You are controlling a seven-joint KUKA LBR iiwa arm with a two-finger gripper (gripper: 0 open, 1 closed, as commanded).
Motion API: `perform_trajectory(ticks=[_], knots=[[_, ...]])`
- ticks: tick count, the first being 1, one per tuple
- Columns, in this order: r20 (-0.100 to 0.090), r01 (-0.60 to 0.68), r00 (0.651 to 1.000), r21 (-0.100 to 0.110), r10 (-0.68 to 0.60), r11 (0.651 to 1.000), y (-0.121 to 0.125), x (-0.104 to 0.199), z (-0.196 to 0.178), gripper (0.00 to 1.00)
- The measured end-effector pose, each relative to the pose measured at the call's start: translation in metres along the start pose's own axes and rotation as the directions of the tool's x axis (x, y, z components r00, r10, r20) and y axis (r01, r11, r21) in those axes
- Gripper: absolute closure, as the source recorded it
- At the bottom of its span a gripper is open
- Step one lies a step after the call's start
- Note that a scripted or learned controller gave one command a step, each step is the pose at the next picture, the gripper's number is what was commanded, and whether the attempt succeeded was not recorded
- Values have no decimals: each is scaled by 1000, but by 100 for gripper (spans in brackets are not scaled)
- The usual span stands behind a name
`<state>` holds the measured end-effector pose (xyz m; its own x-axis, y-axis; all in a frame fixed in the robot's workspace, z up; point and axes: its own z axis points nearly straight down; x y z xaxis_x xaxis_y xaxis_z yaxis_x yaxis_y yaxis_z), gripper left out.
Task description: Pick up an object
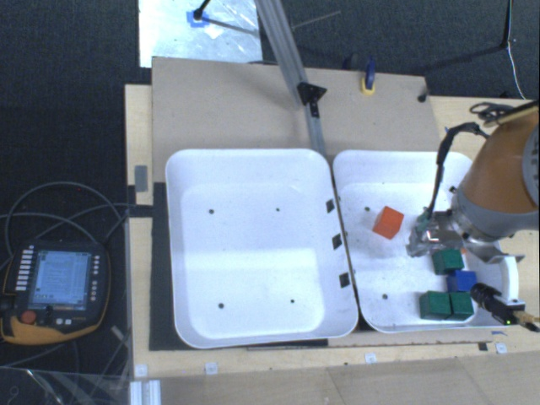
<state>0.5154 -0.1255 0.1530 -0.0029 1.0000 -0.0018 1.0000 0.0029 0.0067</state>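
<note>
Pale wooden tabletop (139, 226) in view, with a brown cardboard sheet (253, 99) spread toward its far edge. Two shallow white plastic bins sit side by side, touching: the left bin (253, 243) near the middle, the right bin (371, 171) toward the right edge.

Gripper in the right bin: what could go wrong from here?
1. The gripper sits between the orange block and the green block; a descent here may close on neither, or nudge one aside.
2. The green, blue and lower green blocks crowd together near the bin wall, so a grasp there could catch two or jam.
</note>
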Motion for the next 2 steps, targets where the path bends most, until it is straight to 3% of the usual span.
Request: perform_trajectory(ticks=[1, 2], knots=[[1, 1, 1000, -3, -1, 1000, 5, -9, -61, 100], [-1, 1, 1000, 3, -1, 1000, 6, -9, -71, 100]])
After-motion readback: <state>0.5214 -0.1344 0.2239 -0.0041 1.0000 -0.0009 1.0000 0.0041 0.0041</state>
